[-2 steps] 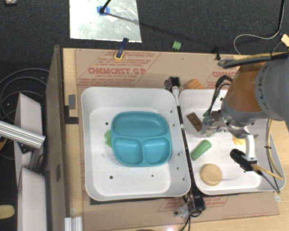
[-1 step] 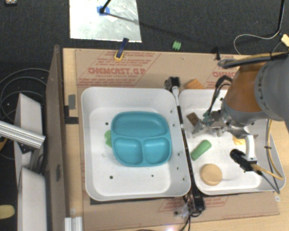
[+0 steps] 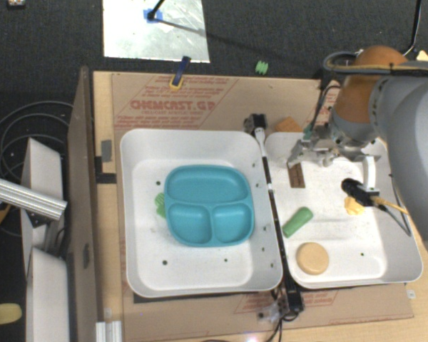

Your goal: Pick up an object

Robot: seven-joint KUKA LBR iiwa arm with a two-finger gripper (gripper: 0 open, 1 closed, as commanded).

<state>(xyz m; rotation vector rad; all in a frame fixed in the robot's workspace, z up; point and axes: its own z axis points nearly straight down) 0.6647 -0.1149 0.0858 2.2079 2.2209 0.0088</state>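
Gripper [image 3: 315,154] hangs over the upper part of the right bin [image 3: 360,251], right of centre in the frame. Its open or closed state cannot be told from this angle, and nothing is visibly held.

Nearest candidate is the brown block [image 3: 297,177], lying in the right bin's upper left area, just below the gripper and close to the wall shared with the left bin [image 3: 139,191]. Whether the two touch cannot be told.

Handling, as judgement:
- The block looks small, rigid and light, likely wood or plastic. It has flat faces and appears longer than wide.
- The best hold is probably across the narrow width, at mid-length.
- Little risk of crushing. The main risk is that it tips or slides on the smooth white floor if it is touched off-centre.
- The nearby bin wall leaves less room on the left side.

Other pieces in the same bin:
- A green cylinder [image 3: 297,221] lies tilted at lower centre. It is rounded and may roll.
- A tan disc [image 3: 313,258] sits below it. It is low and flat, so harder to get under.
- A yellow piece [image 3: 353,206] lies at mid right.

The left bin holds a blue divided plate [image 3: 208,204], wide and awkward to grip.
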